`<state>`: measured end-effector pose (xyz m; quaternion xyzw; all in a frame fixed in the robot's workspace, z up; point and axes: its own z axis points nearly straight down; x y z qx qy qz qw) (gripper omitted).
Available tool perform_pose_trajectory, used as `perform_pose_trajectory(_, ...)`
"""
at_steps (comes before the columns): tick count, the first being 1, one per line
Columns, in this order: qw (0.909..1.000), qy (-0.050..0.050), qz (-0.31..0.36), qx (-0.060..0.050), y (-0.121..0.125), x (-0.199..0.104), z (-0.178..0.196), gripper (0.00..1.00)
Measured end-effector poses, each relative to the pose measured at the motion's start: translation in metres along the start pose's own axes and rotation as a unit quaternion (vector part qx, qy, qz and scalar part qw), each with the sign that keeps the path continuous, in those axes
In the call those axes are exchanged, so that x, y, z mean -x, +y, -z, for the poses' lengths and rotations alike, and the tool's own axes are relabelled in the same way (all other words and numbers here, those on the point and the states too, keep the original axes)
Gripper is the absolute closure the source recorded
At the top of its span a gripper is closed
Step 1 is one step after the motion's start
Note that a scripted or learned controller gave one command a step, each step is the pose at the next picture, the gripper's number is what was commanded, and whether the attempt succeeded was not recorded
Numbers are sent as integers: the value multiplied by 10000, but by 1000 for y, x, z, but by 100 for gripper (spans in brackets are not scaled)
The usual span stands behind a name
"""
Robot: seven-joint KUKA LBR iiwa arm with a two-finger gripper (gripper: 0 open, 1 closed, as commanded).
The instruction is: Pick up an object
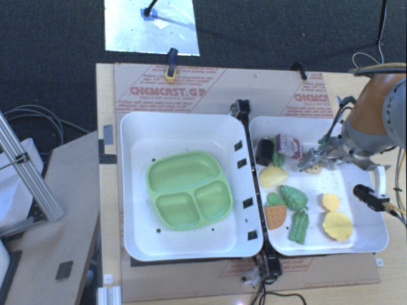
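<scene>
Approach step: the end effector [313, 164], finger state indiscernible, hovers low in the right bin [372, 237] by a small brown piece [311, 168]; next move requires a centred descent

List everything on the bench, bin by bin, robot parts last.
left bin: 1, white, left half of the bench
divided plate: 1, light green, three compartments, in the left bin
right bin: 1, white, beside the left bin
dark block: 1, black, right bin's upper left
maroon packet: 1, maroon and white, right of the dark block
yellow piece: 1, yellow, below the dark block
green leafy toy: 1, green, middle of the right bin
orange piece: 1, orange, near the right bin's left wall
green pod: 1, green, lower middle of the right bin
yellow pieces: 2, yellow, lower right of the right bin
arm: 1, grey with orange band, from the right
hand: 1, low over the right bin's upper middle
</scene>
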<state>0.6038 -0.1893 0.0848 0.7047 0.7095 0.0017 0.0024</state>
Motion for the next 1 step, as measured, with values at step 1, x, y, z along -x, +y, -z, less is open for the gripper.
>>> perform_pose_trajectory(1,10000,0,8,-13,62,-18,0,0)
